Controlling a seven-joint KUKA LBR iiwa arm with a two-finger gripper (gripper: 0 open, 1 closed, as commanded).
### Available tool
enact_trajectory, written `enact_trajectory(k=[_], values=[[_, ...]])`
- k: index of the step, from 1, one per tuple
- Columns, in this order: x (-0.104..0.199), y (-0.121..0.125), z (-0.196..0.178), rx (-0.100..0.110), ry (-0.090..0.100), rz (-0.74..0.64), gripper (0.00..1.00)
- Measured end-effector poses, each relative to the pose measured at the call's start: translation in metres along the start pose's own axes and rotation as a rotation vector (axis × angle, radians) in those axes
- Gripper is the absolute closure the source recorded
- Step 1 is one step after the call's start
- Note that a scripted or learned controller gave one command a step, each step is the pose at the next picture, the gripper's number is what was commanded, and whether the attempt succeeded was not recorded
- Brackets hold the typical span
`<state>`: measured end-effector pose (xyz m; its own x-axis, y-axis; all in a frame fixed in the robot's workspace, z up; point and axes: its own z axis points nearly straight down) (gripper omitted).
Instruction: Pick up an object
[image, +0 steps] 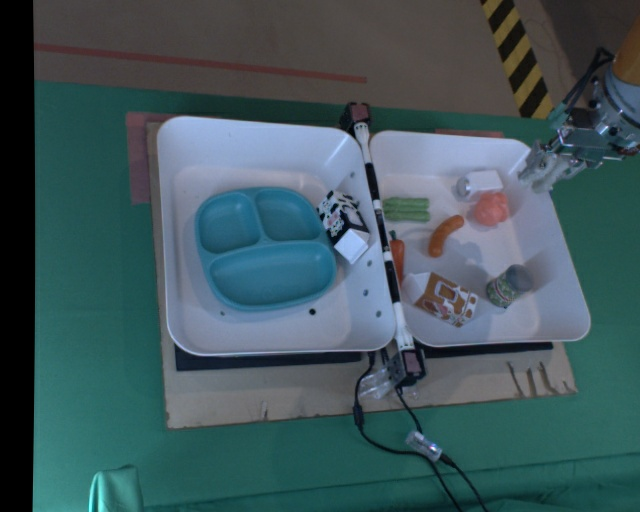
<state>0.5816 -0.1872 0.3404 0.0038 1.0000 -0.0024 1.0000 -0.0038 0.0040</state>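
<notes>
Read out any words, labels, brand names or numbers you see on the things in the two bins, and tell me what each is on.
No text is legible.
Black-and-white patterned carton: print too blurred to read.
Orange-and-white carton: graphics only, nothing readable.
Small can: label too small to read.
White can: no readable marking.
Yellow-and-black hazard stripes on the floor: sign, no words.

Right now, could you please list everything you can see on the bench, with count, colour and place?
Bins: two, white, side by side.
Divided plate: one, teal, left bin.
Small carton: one, black and white, left bin, beside the plate.
Green beans: one bunch, green, right bin.
Carrot: one, orange, right bin by the divider.
Sausage: one, orange-red, right bin.
Box: one, orange and white, right bin.
Can: one, dark, right bin.
Lying can: one, white, right bin.
Pink lump: one, right bin.
Gripper: one, grey, over the right bin's far corner.
</notes>
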Motion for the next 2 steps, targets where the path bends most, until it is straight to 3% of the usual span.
enact_trajectory(k=[2], values=[[0.000,-0.073,-0.020,0.000,0.001,0.000,1.00]])
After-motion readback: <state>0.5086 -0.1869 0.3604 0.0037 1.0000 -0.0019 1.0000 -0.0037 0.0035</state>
